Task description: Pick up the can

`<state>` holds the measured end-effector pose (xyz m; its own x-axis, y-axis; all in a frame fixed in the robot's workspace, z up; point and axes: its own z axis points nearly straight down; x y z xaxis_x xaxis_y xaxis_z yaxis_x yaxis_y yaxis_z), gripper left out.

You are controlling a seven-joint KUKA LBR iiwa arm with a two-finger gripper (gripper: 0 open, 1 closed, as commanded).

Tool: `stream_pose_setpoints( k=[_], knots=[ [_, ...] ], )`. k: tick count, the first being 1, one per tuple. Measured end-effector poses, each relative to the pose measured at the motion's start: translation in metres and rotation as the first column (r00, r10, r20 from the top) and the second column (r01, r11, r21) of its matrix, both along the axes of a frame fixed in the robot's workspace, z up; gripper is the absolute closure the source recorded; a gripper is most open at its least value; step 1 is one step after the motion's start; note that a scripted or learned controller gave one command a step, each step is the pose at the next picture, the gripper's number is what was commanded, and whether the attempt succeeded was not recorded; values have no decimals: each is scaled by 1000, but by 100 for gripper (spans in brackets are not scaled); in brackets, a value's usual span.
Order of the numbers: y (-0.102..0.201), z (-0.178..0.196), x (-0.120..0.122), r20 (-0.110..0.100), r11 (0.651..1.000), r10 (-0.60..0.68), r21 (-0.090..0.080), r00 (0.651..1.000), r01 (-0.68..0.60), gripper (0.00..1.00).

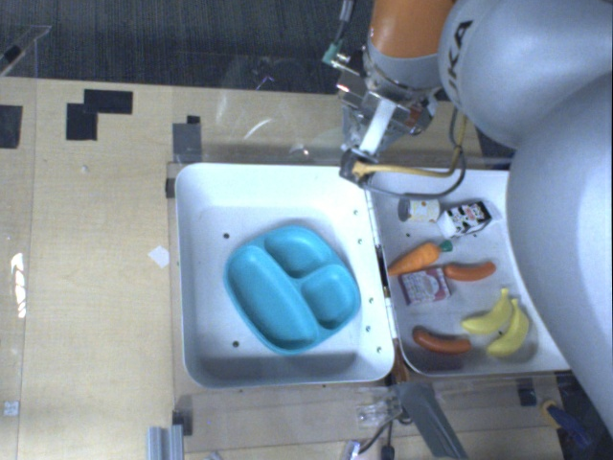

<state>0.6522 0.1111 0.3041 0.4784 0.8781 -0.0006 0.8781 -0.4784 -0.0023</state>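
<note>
Nearest the lens: grey arm (546, 113) with orange band, entering from 3 o'clock and covering the right edge of the right bin (508, 242).

Camera view. Gripper (383, 99) at 12 o'clock, over the far rim where the two bins meet; open or closed state not discernible. Small pale can (419, 208) on its side at 11 o'clock in the right bin, at 5 o'clock from the gripper and apart from it. Just beside the can, at its 3 o'clock, a small black-and-white box (466, 217). Carrot (419, 257) at 9 o'clock, red packet (424, 285) just below it. One sausage (469, 271) near centre, another (441, 340) at 7 o'clock. Bananas (503, 324) at 5 o'clock. Left bin (206, 257) with a blue divided plate (292, 286) at centre.
</note>
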Motion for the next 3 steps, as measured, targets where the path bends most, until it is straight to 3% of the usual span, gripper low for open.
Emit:
stream_pose_setpoints(
  k=[1,2,3],
  knots=[
    [-53,31,16,3,995,-97,0,995,97,100],
    [-19,41,16,2,991,-133,-1,991,133,100],
    [-47,49,13,2,904,-427,-1,904,427,100]
  ],
)
